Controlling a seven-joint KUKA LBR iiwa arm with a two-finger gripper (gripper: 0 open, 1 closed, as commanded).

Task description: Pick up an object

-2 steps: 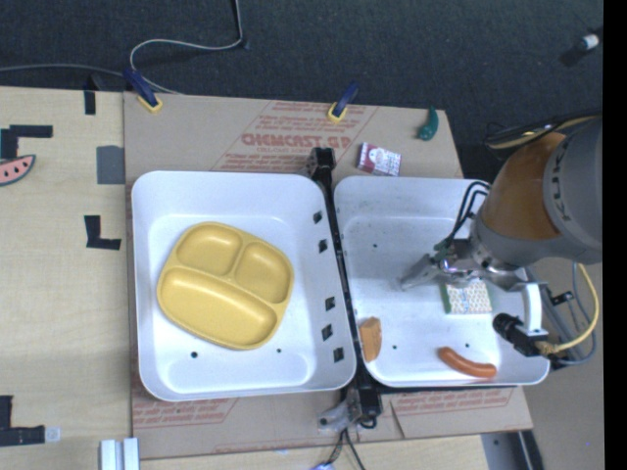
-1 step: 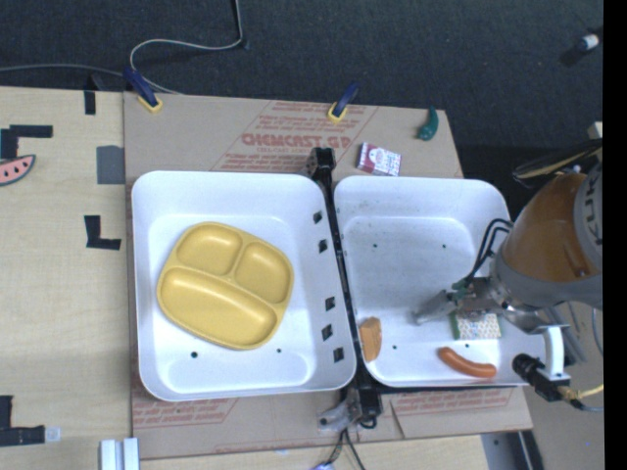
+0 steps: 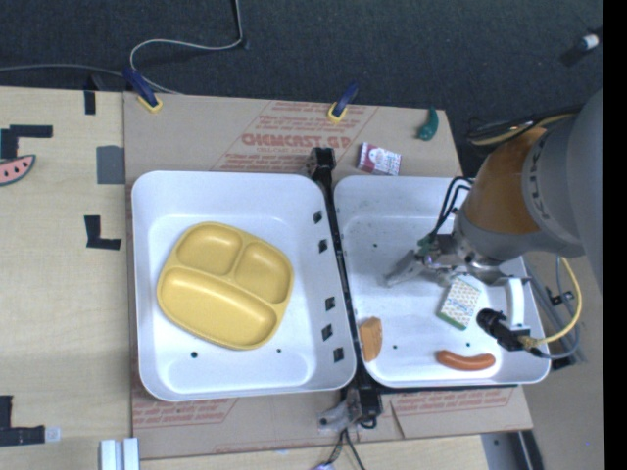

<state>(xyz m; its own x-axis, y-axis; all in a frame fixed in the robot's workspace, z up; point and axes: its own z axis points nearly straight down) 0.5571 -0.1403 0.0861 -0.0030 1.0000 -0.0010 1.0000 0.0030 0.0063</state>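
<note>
Now the gripper (image 3: 416, 262) is reaching low into the right bin (image 3: 392, 360), fingers spread and pinching nothing. Just beside it, a sponge (image 3: 458, 304) is lying ready to grab.

Yellow divided plate (image 3: 226, 284) lies in left bin (image 3: 157, 204). Right bin (image 3: 392, 199) holds sausage (image 3: 466, 361), bread piece (image 3: 370, 338), green-dotted sponge (image 3: 458, 303). Claw (image 3: 404, 272) low over right bin, beside sponge.

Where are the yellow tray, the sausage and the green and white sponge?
yellow tray (image 3: 225, 284): camera view, on its middle ridge.
sausage (image 3: 466, 361): camera view, on its middle.
green and white sponge (image 3: 458, 304): camera view, on its top face.
</note>
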